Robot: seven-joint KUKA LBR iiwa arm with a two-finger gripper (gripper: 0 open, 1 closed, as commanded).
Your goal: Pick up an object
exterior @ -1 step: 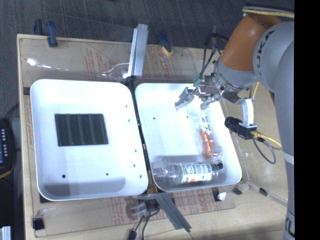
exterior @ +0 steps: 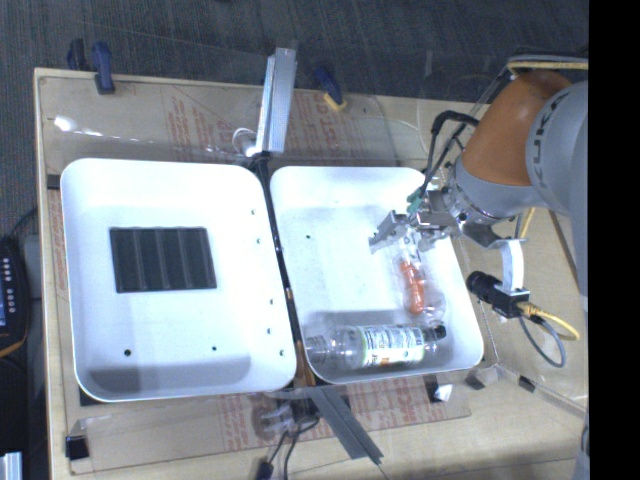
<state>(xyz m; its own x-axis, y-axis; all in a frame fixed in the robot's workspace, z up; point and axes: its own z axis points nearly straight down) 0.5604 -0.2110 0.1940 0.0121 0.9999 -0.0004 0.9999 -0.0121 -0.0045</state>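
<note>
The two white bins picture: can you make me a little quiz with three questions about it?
1. True or false: the clear bottle stands upright.
2. Which bin holds the dark ribbed block? A) left bin B) right bin
3. Fill in: the pincer is above the ____ bin.

Key:
1. False; it lies on its side along the right bin's near wall.
2. A.
3. Right; it is near the orange thing.
</note>
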